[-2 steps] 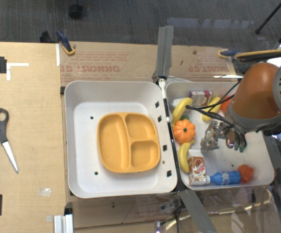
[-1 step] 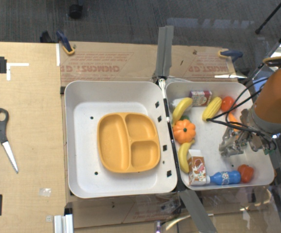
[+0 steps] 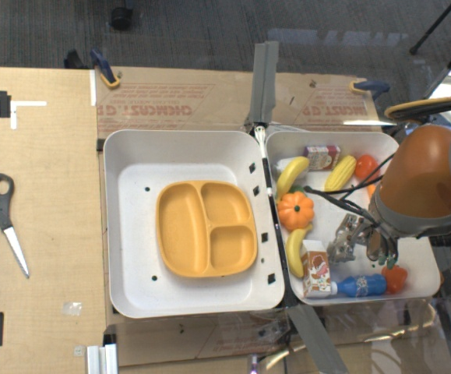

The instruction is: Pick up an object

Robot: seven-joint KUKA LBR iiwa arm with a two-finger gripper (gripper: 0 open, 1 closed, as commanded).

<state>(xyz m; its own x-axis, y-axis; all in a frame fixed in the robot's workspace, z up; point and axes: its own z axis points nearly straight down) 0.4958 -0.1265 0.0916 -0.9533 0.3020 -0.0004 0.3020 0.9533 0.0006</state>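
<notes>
The right bin (image 3: pixel 412 142) is crowded: a banana (image 3: pixel 290 173) at its far left, a small pumpkin (image 3: pixel 296 210) just nearer than that, then a second banana (image 3: pixel 295 252) running near-to-far along the left wall, with a little carton (image 3: pixel 317 274) touching it on the right. Along the far wall sit a can (image 3: pixel 322 157) lying on its side, a corn cob (image 3: pixel 340 173) tilted so its tip aims far-right, and a tomato (image 3: pixel 365 166) beside it. Against the near wall a blue bottle (image 3: pixel 361 287) lies with its long axis running left to right, cap end toward the carton, and a small red thing (image 3: pixel 395 278) touches its right end. The gripper (image 3: pixel 355 238) hangs low over the middle of this bin, just beyond the bottle, with nothing seen between its fingers (whether they are apart or together I cannot tell, as the metal blurs into cables). The arm's orange band (image 3: pixel 416 174) bulks over the bin's right side and hides what lies under it. The left bin (image 3: pixel 124 232) holds a yellow divided tray (image 3: pixel 206 227). Both bins rest on a cardboard sheet (image 3: pixel 170 107) on a pale wooden bench (image 3: pixel 38 209), where scissors (image 3: pixel 5 220) lie far left; grey carpet (image 3: pixel 209 14) shows beyond.
</notes>
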